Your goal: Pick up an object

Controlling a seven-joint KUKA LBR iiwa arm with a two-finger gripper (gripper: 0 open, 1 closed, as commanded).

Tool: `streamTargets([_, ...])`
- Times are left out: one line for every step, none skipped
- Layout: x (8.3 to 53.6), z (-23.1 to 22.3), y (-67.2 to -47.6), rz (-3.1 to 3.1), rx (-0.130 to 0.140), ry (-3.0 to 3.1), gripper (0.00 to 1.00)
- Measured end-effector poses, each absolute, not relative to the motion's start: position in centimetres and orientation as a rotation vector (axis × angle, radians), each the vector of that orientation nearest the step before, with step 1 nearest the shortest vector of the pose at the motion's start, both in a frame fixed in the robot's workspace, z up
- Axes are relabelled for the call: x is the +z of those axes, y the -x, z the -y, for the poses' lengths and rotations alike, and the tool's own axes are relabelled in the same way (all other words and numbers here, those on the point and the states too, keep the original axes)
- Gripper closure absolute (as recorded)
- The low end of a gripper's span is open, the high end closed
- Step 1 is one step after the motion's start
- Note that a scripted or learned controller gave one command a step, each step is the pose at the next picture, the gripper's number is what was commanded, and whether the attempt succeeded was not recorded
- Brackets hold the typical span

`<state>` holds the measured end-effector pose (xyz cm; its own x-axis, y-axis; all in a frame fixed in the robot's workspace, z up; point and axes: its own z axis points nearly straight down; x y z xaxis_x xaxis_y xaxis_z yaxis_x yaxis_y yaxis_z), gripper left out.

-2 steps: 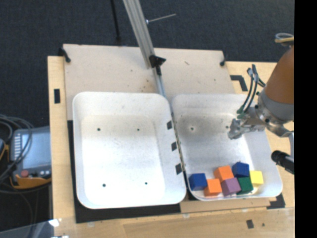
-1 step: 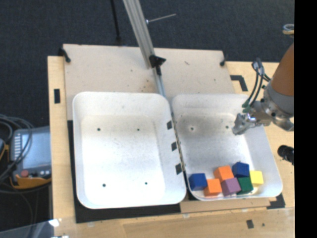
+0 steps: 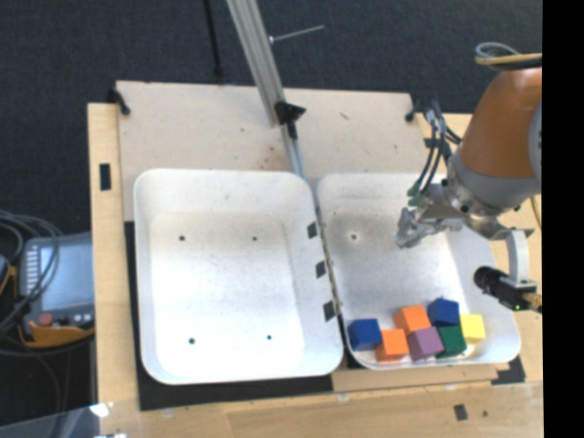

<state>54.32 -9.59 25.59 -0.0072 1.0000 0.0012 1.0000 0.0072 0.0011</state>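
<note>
Seven coloured blocks (image 3: 420,330) huddle at the right bin's (image 3: 365,210) six o'clock edge, while the gripper (image 3: 412,229), its state impossible to tell, hovers toward twelve, seemingly mid-approach and needing to descend onto one.

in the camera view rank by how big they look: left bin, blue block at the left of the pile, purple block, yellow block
1. left bin, by far the largest
2. blue block
3. purple block and yellow block: they look too alike to rank
</note>
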Motion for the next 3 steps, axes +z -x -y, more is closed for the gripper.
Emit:
streamTargets([26.3, 4.4, -53.9, 2.229, -0.002, 2.210, 1.00])
streamTargets([26.8, -0.5, -52.9, 2.227, 0.000, 2.209, 1.00])
streamTargets([27.0, -5.8, -51.5, 2.226, 0.002, 2.209, 1.00])
